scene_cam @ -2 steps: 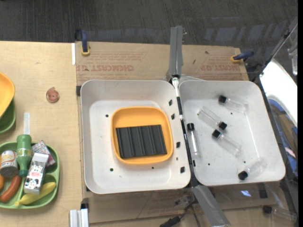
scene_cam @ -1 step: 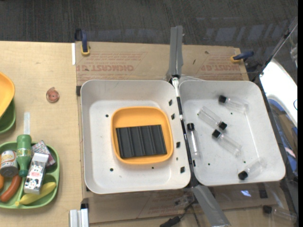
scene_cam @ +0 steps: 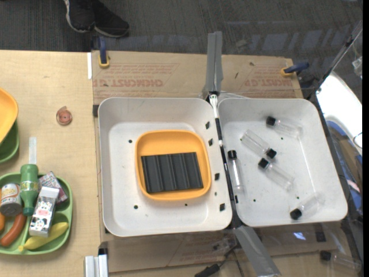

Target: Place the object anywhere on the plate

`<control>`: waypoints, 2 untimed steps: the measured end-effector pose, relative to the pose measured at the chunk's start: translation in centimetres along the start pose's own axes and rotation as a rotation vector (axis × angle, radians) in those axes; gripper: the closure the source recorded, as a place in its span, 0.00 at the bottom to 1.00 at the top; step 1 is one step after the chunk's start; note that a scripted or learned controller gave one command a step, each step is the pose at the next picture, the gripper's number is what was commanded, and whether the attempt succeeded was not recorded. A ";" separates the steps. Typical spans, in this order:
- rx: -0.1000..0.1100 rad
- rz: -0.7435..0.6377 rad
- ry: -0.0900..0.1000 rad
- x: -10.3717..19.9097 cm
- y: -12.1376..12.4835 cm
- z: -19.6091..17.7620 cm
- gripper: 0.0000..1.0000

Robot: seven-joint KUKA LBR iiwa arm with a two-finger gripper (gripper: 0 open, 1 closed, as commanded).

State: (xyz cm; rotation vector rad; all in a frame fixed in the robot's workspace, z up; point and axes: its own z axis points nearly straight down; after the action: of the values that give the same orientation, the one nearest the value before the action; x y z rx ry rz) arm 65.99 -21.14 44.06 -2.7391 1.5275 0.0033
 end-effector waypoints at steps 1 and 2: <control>-0.001 -0.309 0.002 -0.3 -0.2 -0.1 1.00; 0.000 -0.648 0.000 0.4 0.2 0.0 1.00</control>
State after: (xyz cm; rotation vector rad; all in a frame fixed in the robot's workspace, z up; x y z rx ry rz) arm 66.02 -21.64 44.03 -3.0829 0.5755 0.0005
